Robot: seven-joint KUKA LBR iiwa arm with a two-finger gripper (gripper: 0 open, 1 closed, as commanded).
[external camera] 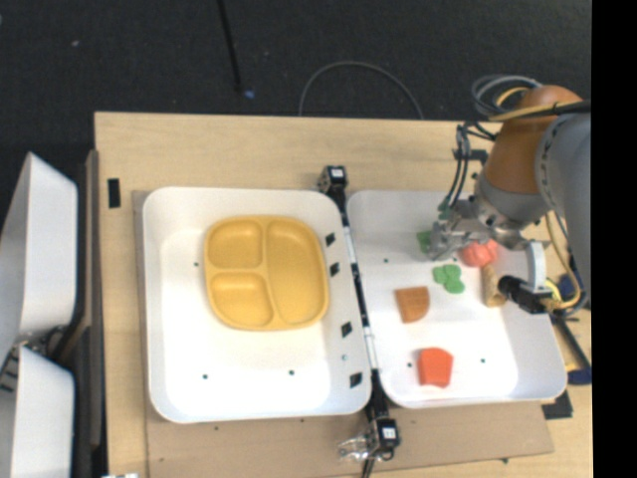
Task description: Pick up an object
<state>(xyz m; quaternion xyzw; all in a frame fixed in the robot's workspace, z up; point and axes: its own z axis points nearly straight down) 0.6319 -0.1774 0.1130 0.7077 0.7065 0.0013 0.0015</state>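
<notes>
Down in the right bin (518, 366), end effector (460, 235); open or closed, impossible to tell. Just beside, a small pink object (481, 254) and a green lumpy piece (450, 279). Below, a brown wedge-like block (413, 304), then an orange-red block (434, 366). Well left, a smooth yellow three-part tray (267, 272) in the left bin (179, 366).

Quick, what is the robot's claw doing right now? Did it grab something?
Gripper: down in the right bin, next to a green piece and a pink piece; open or shut cannot be told.
</notes>
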